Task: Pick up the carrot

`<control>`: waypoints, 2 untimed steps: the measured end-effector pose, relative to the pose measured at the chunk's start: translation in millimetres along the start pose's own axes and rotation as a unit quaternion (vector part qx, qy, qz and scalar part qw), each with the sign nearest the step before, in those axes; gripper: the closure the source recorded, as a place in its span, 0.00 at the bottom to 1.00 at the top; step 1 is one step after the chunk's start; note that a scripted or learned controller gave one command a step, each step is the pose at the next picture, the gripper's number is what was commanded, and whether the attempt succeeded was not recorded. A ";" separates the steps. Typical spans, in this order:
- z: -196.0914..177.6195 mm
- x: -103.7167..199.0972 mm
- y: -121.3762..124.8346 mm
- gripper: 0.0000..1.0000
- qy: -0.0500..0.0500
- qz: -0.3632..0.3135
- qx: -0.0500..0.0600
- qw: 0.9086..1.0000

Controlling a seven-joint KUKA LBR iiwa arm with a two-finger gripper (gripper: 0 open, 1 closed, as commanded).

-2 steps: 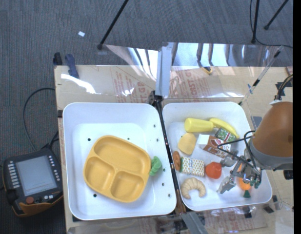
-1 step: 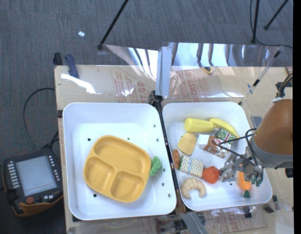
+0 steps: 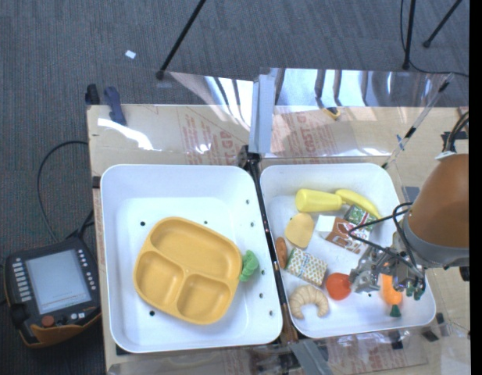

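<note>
We find the carrot (image 3: 392, 294) in the right bin (image 3: 381, 176), at its near right corner. Its orange body lies partly under the claw (image 3: 385, 276), and its small green top sticks out toward the near rim, so its long axis runs roughly far to near with the leafy end nearest us. The claw hangs right over the carrot, on the end of the arm (image 3: 442, 209) that reaches in from the right; we cannot tell whether it is apart or together, nor whether it touches the carrot.

Just left of the claw we see a red tomato (image 3: 338, 286), and beyond that, near the bin's near edge, a croissant (image 3: 310, 301). Farther back lie a patterned green and white carton (image 3: 306, 266), a pale yellow wedge (image 3: 300, 230), a small printed packet (image 3: 351, 233) whose writing we cannot read, a yellow cylinder (image 3: 317, 201) and a banana (image 3: 358, 202).

The left bin (image 3: 131, 184) holds a yellow tray (image 3: 187, 269) with three compartments, tilted slightly, and a small green item (image 3: 249, 265) touching its right edge.

On the tabotop behind the bins there is red lettering, too glared and skewed for us to read. A pendant (image 3: 51, 289) sits on the floor to the left.
</note>
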State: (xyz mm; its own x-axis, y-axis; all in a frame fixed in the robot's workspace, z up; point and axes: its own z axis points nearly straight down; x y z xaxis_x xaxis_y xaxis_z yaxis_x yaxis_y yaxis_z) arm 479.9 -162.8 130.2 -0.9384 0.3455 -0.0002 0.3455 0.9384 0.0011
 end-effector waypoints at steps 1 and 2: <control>-17.0 3.4 -0.5 1.00 0.000 0.089 0.000 0.996; -36.1 27.7 66.2 1.00 0.001 0.072 0.000 0.997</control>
State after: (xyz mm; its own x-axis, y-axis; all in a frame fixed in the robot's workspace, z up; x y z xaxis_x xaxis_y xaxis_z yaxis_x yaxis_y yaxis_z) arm 476.7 -91.1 166.4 -0.8795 0.4760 0.0022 0.4760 0.8795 0.0016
